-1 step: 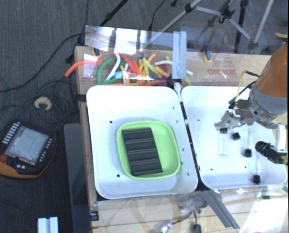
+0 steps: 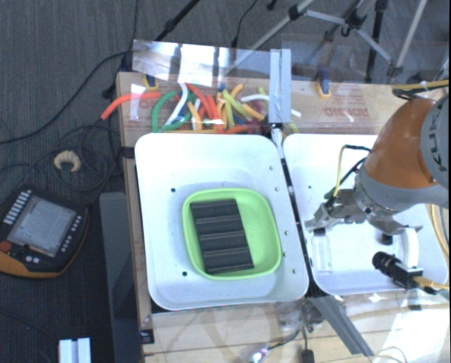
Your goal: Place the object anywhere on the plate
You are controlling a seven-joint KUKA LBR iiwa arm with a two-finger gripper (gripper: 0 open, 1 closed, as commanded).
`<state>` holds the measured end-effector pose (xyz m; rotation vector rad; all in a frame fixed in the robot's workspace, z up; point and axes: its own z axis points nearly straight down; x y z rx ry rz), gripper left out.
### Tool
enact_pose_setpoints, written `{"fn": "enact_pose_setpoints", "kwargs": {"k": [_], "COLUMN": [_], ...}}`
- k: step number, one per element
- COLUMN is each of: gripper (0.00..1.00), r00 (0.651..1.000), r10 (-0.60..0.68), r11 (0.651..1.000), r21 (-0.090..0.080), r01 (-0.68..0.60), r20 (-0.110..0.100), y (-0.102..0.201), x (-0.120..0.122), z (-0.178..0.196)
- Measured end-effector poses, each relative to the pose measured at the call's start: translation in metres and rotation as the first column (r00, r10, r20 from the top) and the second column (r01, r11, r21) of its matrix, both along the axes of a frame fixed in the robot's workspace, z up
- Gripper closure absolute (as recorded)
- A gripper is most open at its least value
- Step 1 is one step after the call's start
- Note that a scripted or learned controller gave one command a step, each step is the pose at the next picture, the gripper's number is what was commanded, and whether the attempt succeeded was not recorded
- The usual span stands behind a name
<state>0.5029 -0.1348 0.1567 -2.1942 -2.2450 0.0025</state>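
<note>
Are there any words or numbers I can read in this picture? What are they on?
Red print on the cardboard strip behind the bins: too blurred to read.
Screen of the handheld controller on the floor: too small to read.
Nothing else shows any writing.

Dark ridged block (image 2: 222, 235) lies flat on green plate (image 2: 268, 225), left bin.
</note>
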Motion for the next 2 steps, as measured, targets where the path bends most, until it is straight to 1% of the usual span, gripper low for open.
{"fn": "enact_pose_setpoints", "kwargs": {"k": [1,2], "gripper": [0.0,0.0], "r00": [1.0,0.997], "r10": [-0.014,-0.073], "r11": [1.0,0.997], "r21": [-0.013,-0.004], "r01": [0.014,0.073], "r20": [0.004,0.004], "y": [-0.011,-0.008], "x": [-0.001,0.081], "z": [0.003,0.057]}}
